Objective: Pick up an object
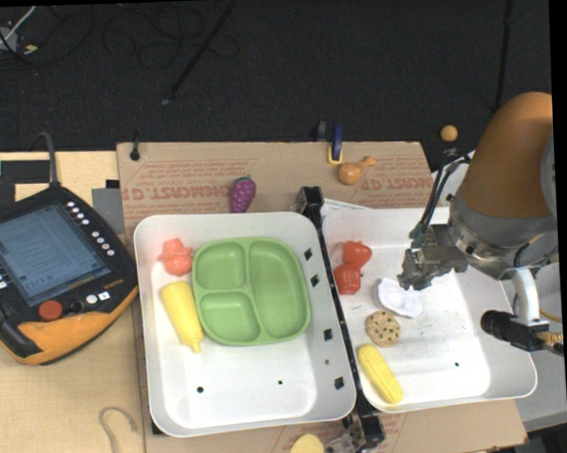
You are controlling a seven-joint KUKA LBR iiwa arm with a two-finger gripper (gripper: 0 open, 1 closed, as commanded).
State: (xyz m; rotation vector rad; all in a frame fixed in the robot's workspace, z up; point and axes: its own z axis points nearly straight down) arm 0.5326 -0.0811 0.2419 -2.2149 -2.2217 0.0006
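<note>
Even, perhaps overhead light; soft focus

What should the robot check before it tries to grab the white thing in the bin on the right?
1. Gripper is over the white crumpled object: ok, it sits right above that object's upper edge.
2. The white object is between the gripper's tips: cannot tell, the wrist hides that spot.
3. Neighbours are apart from the target: ok, the cookie lies just below it and the red toy to its left, neither touching it.
4. The yellow corn is out of the way: ok, it lies near the bin's front edge.
5. The target is inside the right bin: ok.
</note>
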